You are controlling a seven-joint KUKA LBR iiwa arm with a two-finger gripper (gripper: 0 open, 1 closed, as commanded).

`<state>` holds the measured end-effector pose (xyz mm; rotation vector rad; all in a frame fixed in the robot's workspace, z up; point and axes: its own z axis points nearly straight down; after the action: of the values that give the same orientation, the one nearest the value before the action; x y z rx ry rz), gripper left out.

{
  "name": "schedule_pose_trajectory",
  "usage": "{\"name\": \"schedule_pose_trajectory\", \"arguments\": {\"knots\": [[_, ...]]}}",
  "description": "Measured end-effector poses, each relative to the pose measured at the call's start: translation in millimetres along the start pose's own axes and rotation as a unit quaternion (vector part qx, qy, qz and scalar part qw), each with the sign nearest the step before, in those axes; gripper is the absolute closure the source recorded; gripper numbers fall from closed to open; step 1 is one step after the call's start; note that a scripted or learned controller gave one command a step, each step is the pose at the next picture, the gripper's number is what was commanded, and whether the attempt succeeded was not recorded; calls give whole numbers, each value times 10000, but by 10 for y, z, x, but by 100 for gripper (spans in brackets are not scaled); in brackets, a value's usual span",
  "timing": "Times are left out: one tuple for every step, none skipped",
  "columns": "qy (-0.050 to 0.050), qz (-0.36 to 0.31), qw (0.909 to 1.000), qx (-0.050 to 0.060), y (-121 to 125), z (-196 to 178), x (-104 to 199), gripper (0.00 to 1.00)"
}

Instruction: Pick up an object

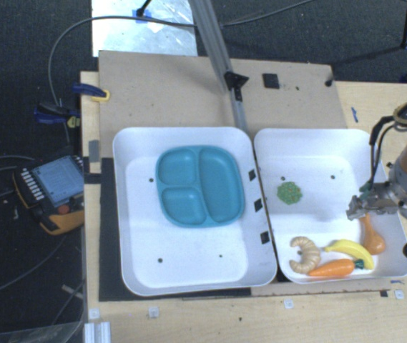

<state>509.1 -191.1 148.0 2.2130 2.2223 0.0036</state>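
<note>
Camera view, arm reaching from right into right bin [310, 145], fingers [361, 207] low, grasp state unclear.

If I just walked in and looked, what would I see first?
Probably the big blue divided plate sitting in the left white bin. Next, the colourful toy food bunched in the near corner of the right white bin: a yellow banana, an orange carrot and a tan croissant, with a little green broccoli lying apart from them. The robot's gripper reaches in from the right, just above that pile.
</note>
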Motion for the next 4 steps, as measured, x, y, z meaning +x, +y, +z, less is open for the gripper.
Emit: {"name": "schedule_pose_trajectory", "arguments": {"knots": [[0, -4, 10000, -2, 17, -535, -5, 100], [13, -27, 10000, 7, 248, -615, 383, 100], [16, -32, 10000, 5, 515, -736, 830, 100], [20, -36, 10000, 4, 815, -791, 1390, 100]]}}
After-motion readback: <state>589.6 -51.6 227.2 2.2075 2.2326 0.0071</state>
